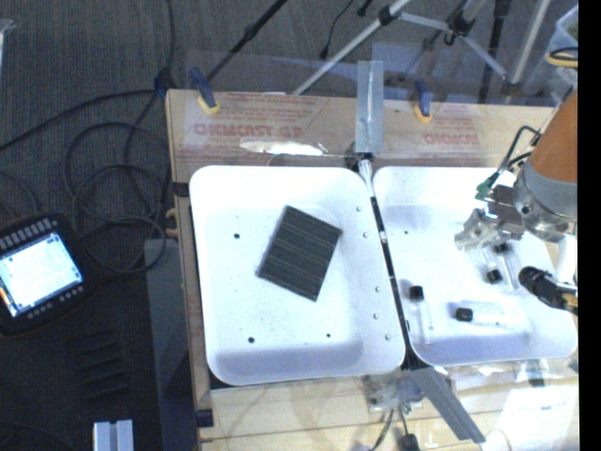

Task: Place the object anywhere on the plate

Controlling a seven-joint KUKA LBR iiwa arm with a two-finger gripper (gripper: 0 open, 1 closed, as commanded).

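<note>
**Desk:** While the camera view looks down at a slant, what sits in the two bins?

**Photographer:** On the wooden worktop (282, 125), the left bin (221, 289) holds one thing, the plate (300, 253). It is a dark, ribbed rectangle lying flat and turned at an angle near the bin's middle. The right bin (437, 205) holds the object (474, 315), a small pale piece with a black end. It lies flat near the front wall, well apart from the plate and across the divide between the bins. A small black piece (415, 292) lies near that bin's left wall.

**Desk:** And the arm?

**Photographer:** The arm (554, 172) reaches in from the right, and its orange band shows above the grey wrist. The gripper (496, 261) points down over the right-hand part of the right bin, behind the object and apart from it. I cannot tell whether it is spread or closed, and nothing shows clearly in its grasp.

**Desk:** Anything off the worktop?

**Photographer:** A handheld screen (38, 271) glows on the dark floor at left, among looping cables (113, 172).
</note>
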